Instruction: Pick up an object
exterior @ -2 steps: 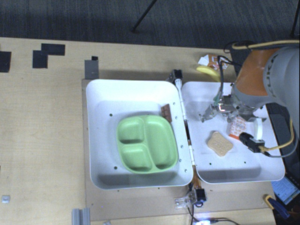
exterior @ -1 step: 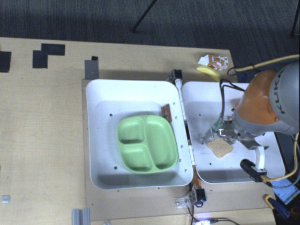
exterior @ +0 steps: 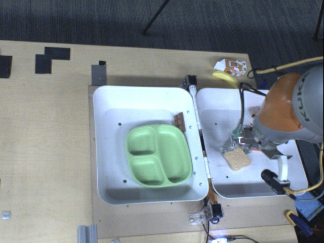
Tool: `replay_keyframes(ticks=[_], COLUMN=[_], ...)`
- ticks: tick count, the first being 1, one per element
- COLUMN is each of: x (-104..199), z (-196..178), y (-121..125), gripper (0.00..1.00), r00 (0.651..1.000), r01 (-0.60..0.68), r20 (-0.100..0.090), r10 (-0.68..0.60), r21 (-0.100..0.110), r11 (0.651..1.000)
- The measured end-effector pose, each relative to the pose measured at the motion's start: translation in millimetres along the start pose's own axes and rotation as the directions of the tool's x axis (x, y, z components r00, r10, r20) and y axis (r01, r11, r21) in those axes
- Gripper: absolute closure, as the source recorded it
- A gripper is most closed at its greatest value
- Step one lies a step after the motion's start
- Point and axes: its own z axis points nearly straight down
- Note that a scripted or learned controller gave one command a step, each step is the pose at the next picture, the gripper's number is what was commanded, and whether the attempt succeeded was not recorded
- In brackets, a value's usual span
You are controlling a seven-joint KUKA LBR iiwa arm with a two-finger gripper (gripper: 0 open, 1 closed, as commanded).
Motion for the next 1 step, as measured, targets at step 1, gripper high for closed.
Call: replay_keyframes(ticks=[1], x=[58.4], z=[-87.5], y=[-39.5], gripper=[1.00], r00=[1.000], r01=[0.002], r20=[-0.002], r10=[-0.002], r21=[0.009], r11=[1.000])
